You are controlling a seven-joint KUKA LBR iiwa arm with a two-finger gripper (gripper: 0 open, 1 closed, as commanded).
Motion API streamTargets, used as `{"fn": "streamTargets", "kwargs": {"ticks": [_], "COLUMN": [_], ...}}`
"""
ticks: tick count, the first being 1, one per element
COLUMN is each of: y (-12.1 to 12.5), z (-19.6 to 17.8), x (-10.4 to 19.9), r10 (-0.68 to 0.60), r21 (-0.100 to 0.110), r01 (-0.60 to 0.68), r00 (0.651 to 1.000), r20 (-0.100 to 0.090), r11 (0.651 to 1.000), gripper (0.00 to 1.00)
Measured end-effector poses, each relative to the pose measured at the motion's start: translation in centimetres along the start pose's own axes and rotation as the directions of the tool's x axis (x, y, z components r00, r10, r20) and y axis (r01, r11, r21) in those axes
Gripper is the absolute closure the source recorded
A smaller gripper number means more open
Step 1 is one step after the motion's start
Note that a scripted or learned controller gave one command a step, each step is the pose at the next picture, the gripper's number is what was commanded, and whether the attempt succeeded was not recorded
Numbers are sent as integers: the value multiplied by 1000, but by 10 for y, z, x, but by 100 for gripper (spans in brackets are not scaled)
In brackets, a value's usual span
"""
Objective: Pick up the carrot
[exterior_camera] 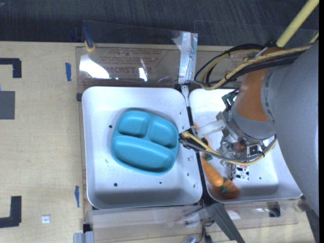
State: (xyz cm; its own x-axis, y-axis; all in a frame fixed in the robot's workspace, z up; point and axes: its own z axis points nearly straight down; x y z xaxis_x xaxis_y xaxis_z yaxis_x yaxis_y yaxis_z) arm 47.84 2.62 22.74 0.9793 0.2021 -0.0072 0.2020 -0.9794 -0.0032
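- Reaching in from the right, the grey arm [296, 110] with its orange band [251, 101] hangs over the right bin [263, 186], its wrist low above the bin floor.
- The gripper [230, 156] sits under the wrist among yellow and black cables [200, 143]; how far its fingers are open cannot be told, since the wrist and cables cover them, and nothing is seen held between them.
- The carrot [211, 172] lies on the floor of the right bin, near its left wall and toward the front edge, slanting down to the right.
- The carrot's lower end meets a small orange and green lump [229, 188] beside the bin's front wall.
- Whether the gripper touches the carrot cannot be told; the carrot's upper end lies just beside the cables below the wrist.
- The left bin [101, 176] holds a blue divided plate [144, 142], resting near its middle, well apart from the carrot.
- Both bins sit side by side on the pale wooden surface [35, 151].
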Motion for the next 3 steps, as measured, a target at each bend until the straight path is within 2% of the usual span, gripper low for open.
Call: {"fn": "streamTargets", "kwargs": {"ticks": [1,2,3], "y": [22,48,42], "z": [42,44,44], "x": [-5,-9,-8], "r10": [5,-106,-116], "r21": [-1,1,1], "r01": [-5,106,116], "r00": [1000,994,993], "r20": [1,-1,-2], "r11": [1000,994,993], "gripper": [100,100,100]}}
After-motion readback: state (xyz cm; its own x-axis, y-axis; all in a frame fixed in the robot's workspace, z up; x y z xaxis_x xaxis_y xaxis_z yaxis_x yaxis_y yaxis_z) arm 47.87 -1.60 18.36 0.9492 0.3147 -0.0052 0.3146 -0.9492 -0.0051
